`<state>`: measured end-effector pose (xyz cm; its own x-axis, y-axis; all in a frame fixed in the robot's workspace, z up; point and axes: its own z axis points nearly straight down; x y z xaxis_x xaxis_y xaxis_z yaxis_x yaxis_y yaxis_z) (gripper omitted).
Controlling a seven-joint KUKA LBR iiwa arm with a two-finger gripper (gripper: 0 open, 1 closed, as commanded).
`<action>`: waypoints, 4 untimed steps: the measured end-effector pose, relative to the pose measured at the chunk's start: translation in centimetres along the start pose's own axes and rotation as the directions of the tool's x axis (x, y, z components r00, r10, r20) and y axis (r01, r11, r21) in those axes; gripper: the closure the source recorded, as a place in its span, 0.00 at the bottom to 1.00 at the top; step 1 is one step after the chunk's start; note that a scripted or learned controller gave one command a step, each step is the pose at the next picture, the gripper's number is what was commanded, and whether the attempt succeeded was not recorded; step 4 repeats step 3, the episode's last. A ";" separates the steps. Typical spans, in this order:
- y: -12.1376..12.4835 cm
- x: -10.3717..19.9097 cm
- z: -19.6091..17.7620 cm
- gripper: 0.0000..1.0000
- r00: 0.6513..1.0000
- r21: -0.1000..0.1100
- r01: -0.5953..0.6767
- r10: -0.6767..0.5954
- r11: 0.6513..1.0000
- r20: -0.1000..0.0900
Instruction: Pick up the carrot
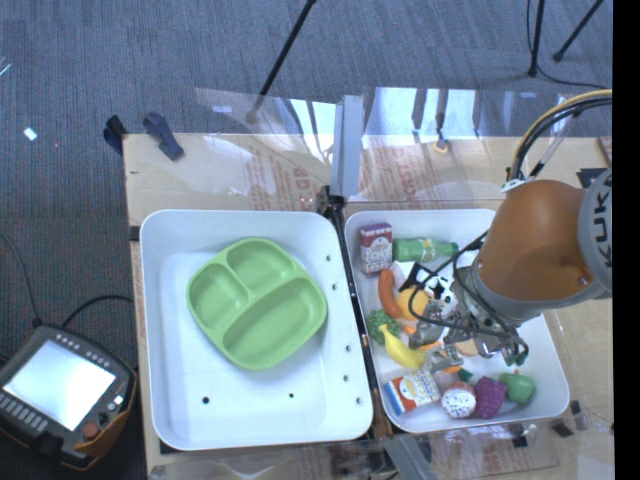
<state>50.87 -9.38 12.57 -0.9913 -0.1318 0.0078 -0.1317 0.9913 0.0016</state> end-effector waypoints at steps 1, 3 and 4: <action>4.7 -1.2 -6.2 1.00 0.973 -0.001 -0.229 0.229 0.974 0.010; 3.6 1.1 -6.5 1.00 0.993 -0.001 -0.120 0.120 0.993 0.016; 3.6 1.1 -6.5 1.00 0.993 -0.001 -0.120 0.120 0.993 0.016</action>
